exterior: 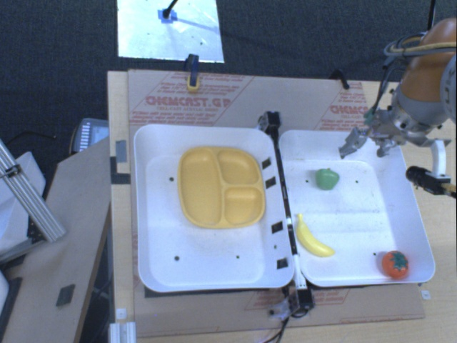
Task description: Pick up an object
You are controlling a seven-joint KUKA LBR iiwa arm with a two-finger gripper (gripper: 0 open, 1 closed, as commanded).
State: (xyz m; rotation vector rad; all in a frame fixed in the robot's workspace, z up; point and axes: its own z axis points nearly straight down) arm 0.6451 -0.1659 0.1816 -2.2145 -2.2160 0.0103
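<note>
A: What was the biggest thing on the bench?

B: The two white bins, side by side. The left bin point(153, 263) carried a yellow divided tray point(220, 186) near its middle, probably parked there so that it did not disturb the picking. The right bin point(357, 263) carried the small objects, and I think it was the working bin because the arm reached it first.

A: Where was the arm?

B: It came in from 3 o'clock. The gripper point(368, 143) hovered over the far edge of the right bin, at about 1 o'clock from the bin's centre. Its two fingers were spread apart and nothing was between them, so I judge the pick was not yet made.

A: And the objects?

B: Three. A yellow toy banana point(313, 239) lay at 8 o'clock in the right bin, close to the wall shared with the other bin. A red toy tomato point(395, 264) sat at 5 o'clock, near the front corner. A green toy pepper point(327, 179), as it seemed to me, sat at 11 o'clock.

A: Which one would it take?

B: My guess is the green one, since it lay nearest, at 7 o'clock from the gripper and apart from it. It stood free of the walls, so the fingers had room on both sides.
</note>
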